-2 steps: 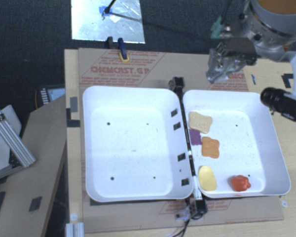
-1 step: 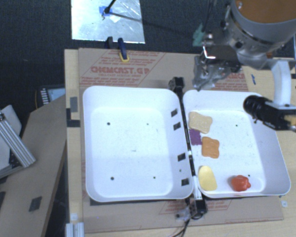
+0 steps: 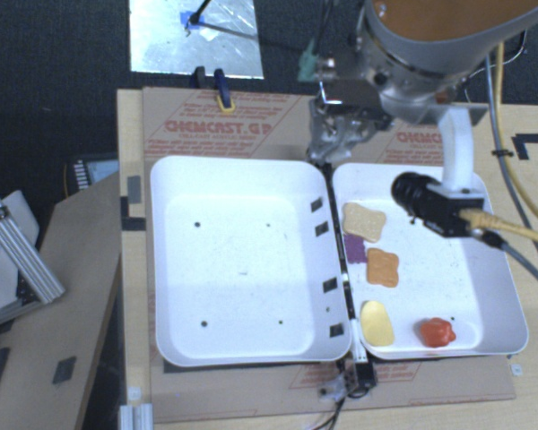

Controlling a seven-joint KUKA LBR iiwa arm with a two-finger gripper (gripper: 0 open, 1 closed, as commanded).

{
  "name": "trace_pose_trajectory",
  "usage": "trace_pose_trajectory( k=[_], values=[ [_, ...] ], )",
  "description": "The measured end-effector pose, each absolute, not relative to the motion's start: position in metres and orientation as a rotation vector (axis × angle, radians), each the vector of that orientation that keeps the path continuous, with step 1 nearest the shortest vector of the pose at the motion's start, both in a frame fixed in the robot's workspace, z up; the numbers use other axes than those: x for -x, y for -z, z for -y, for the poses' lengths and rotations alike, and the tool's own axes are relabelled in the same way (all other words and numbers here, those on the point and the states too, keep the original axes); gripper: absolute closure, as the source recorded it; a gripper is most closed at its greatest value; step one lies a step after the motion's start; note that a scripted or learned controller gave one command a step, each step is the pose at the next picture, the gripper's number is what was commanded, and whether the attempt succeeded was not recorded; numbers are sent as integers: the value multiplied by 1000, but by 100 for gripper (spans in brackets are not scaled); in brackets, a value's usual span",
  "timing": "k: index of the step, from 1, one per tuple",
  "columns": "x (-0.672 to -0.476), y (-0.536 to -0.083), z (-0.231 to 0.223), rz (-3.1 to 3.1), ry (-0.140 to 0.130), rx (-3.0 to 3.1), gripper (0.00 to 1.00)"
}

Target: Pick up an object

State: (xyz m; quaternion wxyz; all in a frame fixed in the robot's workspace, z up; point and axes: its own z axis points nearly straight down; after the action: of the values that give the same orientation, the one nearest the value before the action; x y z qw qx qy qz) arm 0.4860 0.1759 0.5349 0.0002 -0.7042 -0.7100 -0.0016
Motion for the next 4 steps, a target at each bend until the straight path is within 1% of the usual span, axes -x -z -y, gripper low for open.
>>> trace_pose_trajectory(
  k=[1, 2, 3, 4],
  values=[
    [-497, -535, -191, 2229, 4, 2215, 100],
    [-536, -370, -200, 2219, -19, 2217, 100],
    [-563, -488, -236, 2233, 23, 2217, 100],
    [-583, -539, -234, 2225, 13, 2223, 100]
  ],
)
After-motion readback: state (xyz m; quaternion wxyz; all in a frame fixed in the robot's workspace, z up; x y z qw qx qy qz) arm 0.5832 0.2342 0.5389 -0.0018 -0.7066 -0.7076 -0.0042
